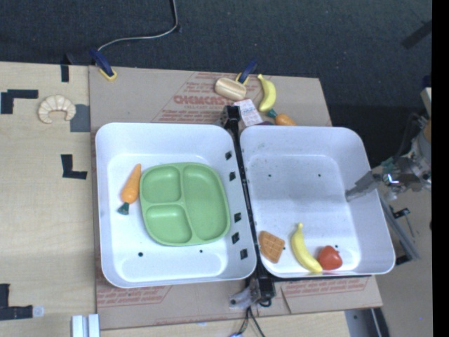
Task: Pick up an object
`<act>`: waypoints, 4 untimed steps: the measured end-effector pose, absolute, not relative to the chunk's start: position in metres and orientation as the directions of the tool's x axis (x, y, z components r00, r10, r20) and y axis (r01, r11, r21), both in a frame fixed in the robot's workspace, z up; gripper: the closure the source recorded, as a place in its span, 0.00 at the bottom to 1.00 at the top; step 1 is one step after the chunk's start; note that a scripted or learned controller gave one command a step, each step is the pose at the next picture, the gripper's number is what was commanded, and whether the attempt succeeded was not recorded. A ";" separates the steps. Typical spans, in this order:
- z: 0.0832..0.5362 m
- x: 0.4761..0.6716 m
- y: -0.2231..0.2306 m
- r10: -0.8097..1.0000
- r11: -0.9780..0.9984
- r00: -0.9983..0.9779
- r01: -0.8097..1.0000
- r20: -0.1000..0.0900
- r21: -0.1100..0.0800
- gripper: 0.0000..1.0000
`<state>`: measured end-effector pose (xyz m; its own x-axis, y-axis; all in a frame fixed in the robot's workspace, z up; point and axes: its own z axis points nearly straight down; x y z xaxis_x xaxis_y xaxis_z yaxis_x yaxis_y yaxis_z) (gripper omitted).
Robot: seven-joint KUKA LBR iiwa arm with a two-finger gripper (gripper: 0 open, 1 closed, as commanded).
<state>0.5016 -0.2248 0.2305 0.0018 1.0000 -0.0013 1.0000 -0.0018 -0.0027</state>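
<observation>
1. Camera view: 2 shallow glossy white bins side by side on cardboard; left bin point(112, 188), right bin point(351, 146).
2. Green 3-compartment plate point(186, 203), smooth plastic, in left bin; tapered orange carrot point(131, 183) just beside its left edge.
3. Right bin, near front wall: curved yellow banana point(304, 248), round red tomato point(330, 258) touching it, tan ridged cracker point(271, 246) apart to left.
4. Gripper point(361, 186), grey metal, at right bin's right rim; open/closed: can't tell.

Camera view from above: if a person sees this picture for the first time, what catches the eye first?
Most striking is the green divided plate in the left bin, with a toy carrot lying beside it. Next, in the right bin, a banana, a tomato and a waffle piece cluster near the front edge.
</observation>
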 end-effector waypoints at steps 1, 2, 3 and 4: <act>0.150 0.548 -0.167 1.000 0.002 -0.002 1.000 0.001 -0.003 0.00; 0.086 0.498 -0.123 1.000 0.000 0.000 1.000 0.001 0.001 0.00; 0.096 0.499 -0.124 1.000 -0.001 0.001 1.000 -0.002 0.005 1.00; 0.196 0.484 -0.094 1.000 0.002 -0.002 1.000 0.000 0.000 1.00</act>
<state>0.4840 -0.0941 0.1965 -0.0016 1.0000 0.0002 1.0000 0.0016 -0.0002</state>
